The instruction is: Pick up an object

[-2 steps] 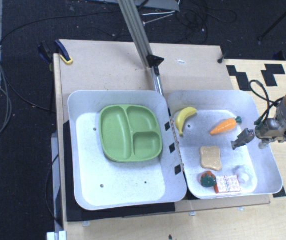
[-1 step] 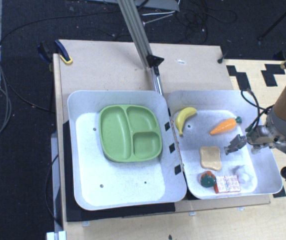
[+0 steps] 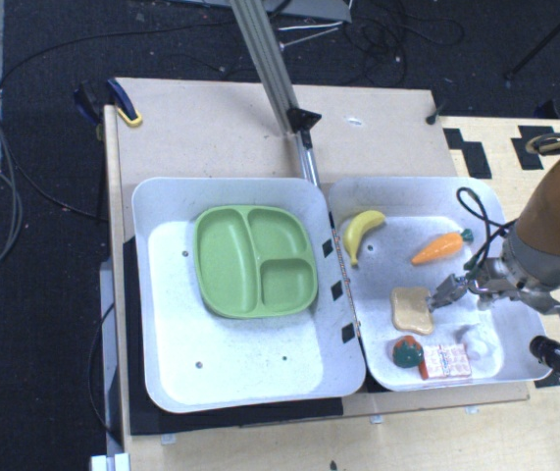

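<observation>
And here is the arm (image 3: 554, 229) reaching in from the right edge of the surface (image 3: 211, 126), wrist low over the right bin (image 3: 397, 194). The gripper (image 3: 446, 290) hangs just beside the slice of toast (image 3: 412, 309), on its right side, dark fingertips right at the toast's upper right corner. Whether those fingers are parted or closed, I cannot tell; they blur into one dark shape, and nothing shows between them.

Plenty to choose from in that bin. The banana (image 3: 361, 232) curls near the bin's back left corner, close to the divide between the bins. The carrot (image 3: 438, 247) lies tilted near the back, just above the gripper. At the front edge, the red and green fruit (image 3: 407, 351) sits touching the small red-and-white box (image 3: 446, 361).

Over in the left bin (image 3: 162, 361), the green divided plate (image 3: 256, 261) rests toward the back right corner.
</observation>
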Controlling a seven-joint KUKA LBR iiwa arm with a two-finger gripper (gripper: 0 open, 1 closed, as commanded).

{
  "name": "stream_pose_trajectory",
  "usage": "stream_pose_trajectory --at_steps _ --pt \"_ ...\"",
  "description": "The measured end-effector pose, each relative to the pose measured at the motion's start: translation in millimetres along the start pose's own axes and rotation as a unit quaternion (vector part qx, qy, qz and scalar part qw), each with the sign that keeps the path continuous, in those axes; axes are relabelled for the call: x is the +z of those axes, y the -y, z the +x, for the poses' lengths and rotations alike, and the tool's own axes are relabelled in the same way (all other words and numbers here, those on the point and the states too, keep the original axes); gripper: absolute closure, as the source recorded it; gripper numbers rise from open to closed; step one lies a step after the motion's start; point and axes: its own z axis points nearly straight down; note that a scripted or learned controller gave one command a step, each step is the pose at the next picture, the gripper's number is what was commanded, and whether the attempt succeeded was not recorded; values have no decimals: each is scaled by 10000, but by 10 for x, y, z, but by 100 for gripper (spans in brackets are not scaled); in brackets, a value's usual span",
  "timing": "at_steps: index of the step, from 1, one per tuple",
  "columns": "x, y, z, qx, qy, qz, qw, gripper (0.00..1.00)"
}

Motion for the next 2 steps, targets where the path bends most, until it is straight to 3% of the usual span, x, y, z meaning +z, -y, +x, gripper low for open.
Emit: stream_pose_trajectory --at_steps 1,2 --pt "264 -18 2 3 0 -31 10000 0" --pt "136 -39 4 -4 5 -63 10000 100"
